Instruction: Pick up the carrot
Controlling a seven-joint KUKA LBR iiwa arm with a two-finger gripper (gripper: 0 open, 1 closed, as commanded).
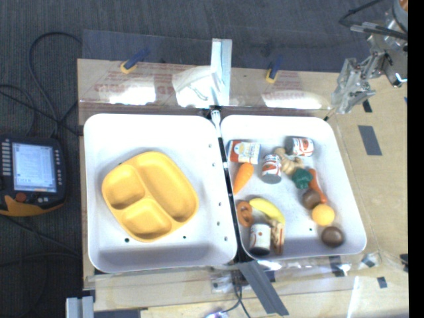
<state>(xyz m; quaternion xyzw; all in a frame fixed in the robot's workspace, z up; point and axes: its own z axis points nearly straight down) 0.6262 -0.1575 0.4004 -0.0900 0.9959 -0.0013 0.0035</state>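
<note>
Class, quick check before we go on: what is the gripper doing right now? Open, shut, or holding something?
Gripper: up beyond the right bin's far corner, away from the carrot; holding nothing visible; open or shut cannot be told.

The bench [371,171] is a light wooden surface standing on a dark carpeted floor [40,58]. Two shallow white bins lie on it side by side, touching along their inner walls: the left bin [96,244] and the right bin [348,197]. Behind the bins, sheets of clear plastic [132,88] are held along the back edge by two yellow-and-blue clamps [134,60]. Crumpled white material [193,85] sits between them beside an upright grey post [221,68]. Dark tape patches [370,139] mark the bench's right side.
</note>
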